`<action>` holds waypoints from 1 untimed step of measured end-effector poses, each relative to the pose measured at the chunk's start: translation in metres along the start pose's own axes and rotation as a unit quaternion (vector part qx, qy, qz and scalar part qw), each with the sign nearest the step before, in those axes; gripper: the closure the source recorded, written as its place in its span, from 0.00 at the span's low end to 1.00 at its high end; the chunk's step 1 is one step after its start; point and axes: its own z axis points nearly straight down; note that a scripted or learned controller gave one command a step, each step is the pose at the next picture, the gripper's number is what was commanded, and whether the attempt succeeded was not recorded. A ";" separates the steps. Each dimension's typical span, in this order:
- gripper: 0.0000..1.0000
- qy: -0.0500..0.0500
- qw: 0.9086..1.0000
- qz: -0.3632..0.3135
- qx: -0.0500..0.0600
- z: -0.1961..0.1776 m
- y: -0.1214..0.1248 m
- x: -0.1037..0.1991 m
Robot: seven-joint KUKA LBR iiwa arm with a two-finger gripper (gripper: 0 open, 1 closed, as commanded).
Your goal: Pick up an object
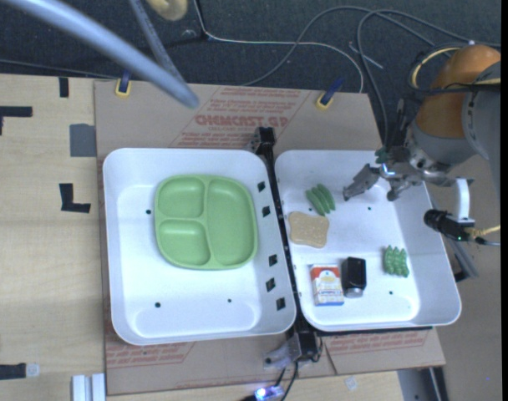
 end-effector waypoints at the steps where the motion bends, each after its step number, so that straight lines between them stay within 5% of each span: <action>1: 0.00 0.000 1.000 0.000 0.001 0.062 -0.002 -0.004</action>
